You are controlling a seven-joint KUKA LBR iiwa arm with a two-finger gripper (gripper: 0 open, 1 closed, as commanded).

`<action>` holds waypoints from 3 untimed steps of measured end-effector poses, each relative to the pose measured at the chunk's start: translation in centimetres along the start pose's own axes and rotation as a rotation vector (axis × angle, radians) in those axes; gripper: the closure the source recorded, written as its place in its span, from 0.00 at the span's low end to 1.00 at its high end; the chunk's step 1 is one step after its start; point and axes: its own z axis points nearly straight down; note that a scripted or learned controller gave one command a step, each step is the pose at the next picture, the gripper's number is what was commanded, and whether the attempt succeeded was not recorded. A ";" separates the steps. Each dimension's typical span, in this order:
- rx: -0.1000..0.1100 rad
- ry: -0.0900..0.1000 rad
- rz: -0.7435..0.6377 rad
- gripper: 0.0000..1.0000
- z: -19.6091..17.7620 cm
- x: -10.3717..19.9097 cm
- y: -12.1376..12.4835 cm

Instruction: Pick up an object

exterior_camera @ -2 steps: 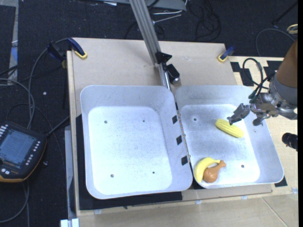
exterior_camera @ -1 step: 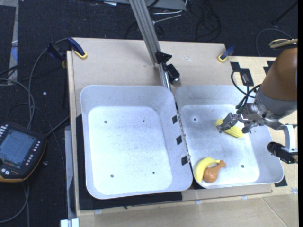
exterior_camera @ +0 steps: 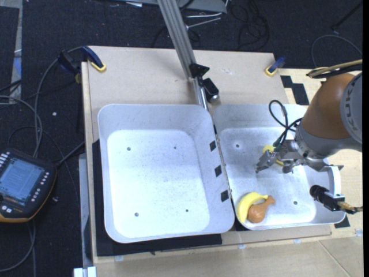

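gripper (exterior_camera: 266, 165) low in right bin (exterior_camera: 242, 120), finger state unclear, banana (exterior_camera: 249, 201) and drumstick toy (exterior_camera: 258, 210) touching near front rim, well apart from gripper

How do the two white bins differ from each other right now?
The left bin looks larger and squarer in this slanted view than the right bin. The right bin holds a yellow banana and an orange-brown toy at its near corner; no such items lie in the left bin. The gripper hangs over the right bin, not the left. Both are shallow and white.
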 end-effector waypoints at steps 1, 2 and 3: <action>-0.006 -0.001 0.001 1.00 -1.3 -0.1 0.2; -0.011 -0.002 0.000 1.00 -7.5 -0.4 0.0; -0.011 -0.003 0.000 1.00 -13.7 -0.9 0.0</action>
